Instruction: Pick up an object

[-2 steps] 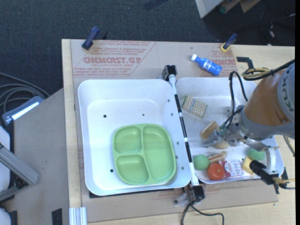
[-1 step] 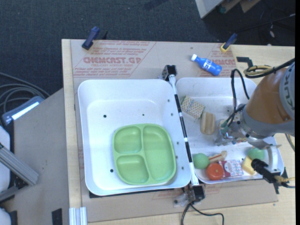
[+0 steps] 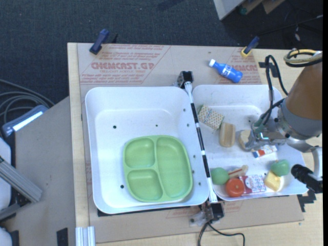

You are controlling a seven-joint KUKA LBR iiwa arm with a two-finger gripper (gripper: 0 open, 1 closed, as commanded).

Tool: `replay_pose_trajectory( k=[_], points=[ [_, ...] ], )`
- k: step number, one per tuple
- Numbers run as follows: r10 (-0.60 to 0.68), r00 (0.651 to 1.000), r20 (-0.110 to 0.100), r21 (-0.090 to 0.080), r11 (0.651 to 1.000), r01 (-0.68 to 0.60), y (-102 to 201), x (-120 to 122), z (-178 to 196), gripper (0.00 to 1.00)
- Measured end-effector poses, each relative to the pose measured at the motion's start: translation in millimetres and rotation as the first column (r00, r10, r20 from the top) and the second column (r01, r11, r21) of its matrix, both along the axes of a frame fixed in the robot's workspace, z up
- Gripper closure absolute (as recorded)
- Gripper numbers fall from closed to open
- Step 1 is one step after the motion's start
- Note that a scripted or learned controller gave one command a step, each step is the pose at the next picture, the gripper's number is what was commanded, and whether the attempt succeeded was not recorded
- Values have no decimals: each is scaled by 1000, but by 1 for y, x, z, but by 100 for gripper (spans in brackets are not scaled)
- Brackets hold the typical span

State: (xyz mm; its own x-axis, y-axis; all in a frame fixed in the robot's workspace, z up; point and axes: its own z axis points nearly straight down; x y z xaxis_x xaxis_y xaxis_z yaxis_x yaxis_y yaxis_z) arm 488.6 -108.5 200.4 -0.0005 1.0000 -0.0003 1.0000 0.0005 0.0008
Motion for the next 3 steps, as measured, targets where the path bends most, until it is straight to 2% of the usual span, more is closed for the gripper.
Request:
replay_pose_trajectory(
  k=[1, 2, 3],
  points=[
    [1, 1000, 1, -1, 1000, -1, -17, 88, -10, 100],
    [1, 1000, 2, -1, 1000, -1, -26, 123, -5, 100],
    [0, 1000, -4, 1, 1000, 0, -12, 115, -14, 100]
  ],
)
